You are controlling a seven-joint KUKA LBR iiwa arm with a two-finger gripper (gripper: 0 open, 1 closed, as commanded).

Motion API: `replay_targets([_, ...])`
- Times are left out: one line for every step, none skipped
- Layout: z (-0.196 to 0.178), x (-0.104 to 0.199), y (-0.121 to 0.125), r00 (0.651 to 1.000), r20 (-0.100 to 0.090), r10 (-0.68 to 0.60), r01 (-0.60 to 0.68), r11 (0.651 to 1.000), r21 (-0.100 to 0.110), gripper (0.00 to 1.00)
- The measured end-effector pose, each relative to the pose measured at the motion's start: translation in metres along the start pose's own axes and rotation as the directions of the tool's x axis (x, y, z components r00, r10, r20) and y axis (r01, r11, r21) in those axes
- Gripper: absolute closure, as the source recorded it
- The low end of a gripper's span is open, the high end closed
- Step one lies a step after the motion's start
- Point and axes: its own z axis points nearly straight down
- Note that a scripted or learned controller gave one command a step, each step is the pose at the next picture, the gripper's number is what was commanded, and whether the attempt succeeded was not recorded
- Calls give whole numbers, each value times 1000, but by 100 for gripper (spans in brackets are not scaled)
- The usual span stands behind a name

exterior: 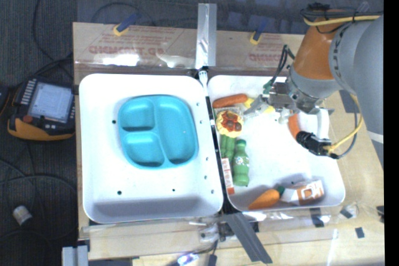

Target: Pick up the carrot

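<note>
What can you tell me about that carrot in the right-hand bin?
The carrot is a small orange piece with a smooth, plastic-looking surface, likely a toy. It tapers to a point at its left end and lies flat, tilted slightly, near the front wall of the right bin. Its thicker right end touches or sits just against a bottle with an orange label. The green bottle lies apart from it, further back. The tool is at the bin's far side, well away.
</note>
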Motion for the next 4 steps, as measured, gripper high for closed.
replay_targets([0,0,0,1000,0,0,0,1000,0,0])
replay_targets([0,0,0,1000,0,0,0,1000,0,0])
replay_targets([14,23,-73,1000,-1,-10,10,1000,2,0])
replay_targets([-51,79,-134,995,0,96,-96,995,2,0])
